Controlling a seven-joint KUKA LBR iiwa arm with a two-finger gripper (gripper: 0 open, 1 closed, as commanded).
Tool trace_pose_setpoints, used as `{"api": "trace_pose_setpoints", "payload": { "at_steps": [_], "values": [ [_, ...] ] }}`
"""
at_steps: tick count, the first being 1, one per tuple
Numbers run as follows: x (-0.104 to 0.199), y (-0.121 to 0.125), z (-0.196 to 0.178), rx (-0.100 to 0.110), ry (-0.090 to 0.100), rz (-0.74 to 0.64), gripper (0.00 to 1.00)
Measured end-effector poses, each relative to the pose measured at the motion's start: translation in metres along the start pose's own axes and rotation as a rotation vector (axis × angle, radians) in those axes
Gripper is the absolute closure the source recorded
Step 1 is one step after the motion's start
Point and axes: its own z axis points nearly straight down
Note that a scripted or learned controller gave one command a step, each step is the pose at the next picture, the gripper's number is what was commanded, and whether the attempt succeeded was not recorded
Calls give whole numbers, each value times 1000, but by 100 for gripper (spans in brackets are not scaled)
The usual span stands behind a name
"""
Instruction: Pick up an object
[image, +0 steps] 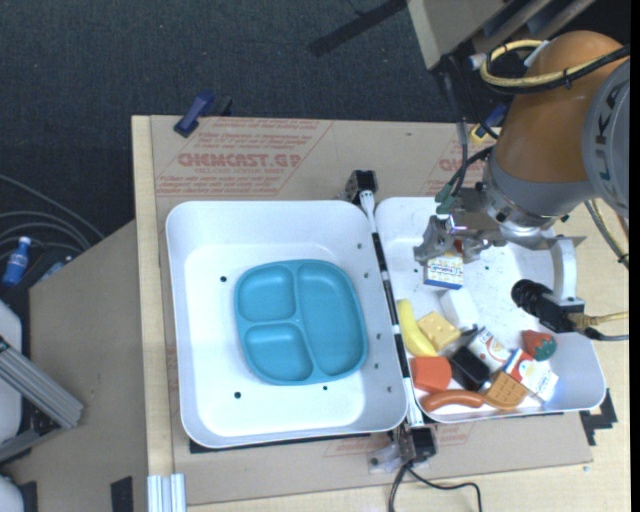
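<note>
While the grey arm (560, 120) reaches in from the desk's right edge, its end effector (447, 243) hangs over the far part of the right bin (590, 385), with a small white and blue carton (444, 272) directly beneath it; whether the fingers clamp the carton or stand apart, I cannot tell. Toward the near edge of that bin lies a heap of toy food: a yellow banana (411, 328) along the wall shared with the other bin, a cracker-like yellow block (436, 329) just beside it, an orange block (432, 373), a black piece (468, 364) and a red sausage (455, 402) by the near rim. On the desk's left side, the left bin (190, 330) holds a blue divided plate (298, 320) at its middle.
</note>
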Motion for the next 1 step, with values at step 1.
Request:
{"api": "trace_pose_setpoints", "payload": {
  "at_steps": [1],
  "values": [
    [45, -72, -18, 5, 2, -1, 100]
  ]
}}
